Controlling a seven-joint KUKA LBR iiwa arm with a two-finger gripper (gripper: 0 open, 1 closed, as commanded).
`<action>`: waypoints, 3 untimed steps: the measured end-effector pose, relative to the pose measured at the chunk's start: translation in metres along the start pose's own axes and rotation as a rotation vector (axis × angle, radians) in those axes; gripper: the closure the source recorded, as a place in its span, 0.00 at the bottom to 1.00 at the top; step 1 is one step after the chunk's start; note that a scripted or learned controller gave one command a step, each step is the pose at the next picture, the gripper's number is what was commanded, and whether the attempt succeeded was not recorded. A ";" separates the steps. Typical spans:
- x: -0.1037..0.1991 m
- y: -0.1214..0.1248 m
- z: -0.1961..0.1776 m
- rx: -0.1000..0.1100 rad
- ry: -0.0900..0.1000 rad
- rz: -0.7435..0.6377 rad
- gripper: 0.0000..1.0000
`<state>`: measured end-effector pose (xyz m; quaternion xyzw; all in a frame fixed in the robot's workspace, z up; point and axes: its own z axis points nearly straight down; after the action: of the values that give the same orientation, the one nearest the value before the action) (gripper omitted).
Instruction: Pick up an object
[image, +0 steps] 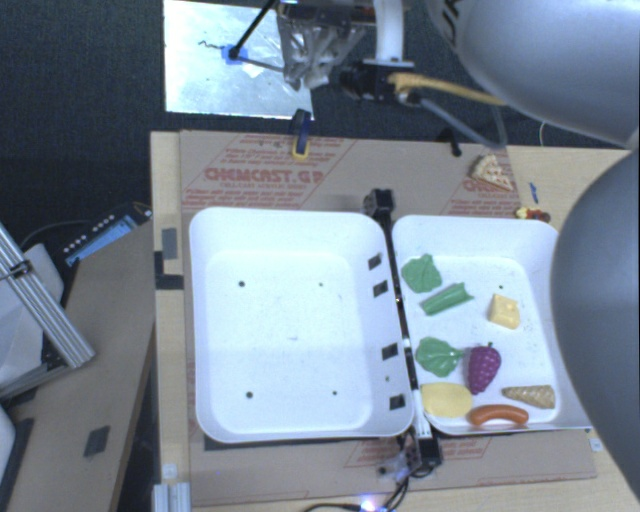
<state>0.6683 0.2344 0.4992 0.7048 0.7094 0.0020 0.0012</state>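
The right bin (535, 240) holds several toy foods: a green leaf (421, 272), a green pod (445, 298), a yellow cheese block (505, 311), a second green leaf (437, 354), purple grapes (483, 367), a yellow lemon (446, 400), an orange sausage (497, 416) and a tan wedge (529, 396). The left bin (215, 240) is bare white. My gripper (308, 62) hangs high at the top of the view, beyond the bins' far edge and well away from every object. Nothing shows in it.
A pizza-slice toy (491, 172) and a small red-yellow piece (533, 213) lie on the cardboard behind the right bin. A blue and yellow clip (300, 135) sits behind the left bin. The grey arm (600, 300) covers the right side.
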 end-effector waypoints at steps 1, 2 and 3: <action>0.000 0.000 -0.009 0.002 -0.001 0.000 1.00; 0.000 -0.001 -0.015 0.003 -0.001 0.000 1.00; 0.000 0.000 -0.022 0.002 -0.001 0.000 1.00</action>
<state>0.6682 0.2345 0.5211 0.7048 0.7095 0.0010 0.0007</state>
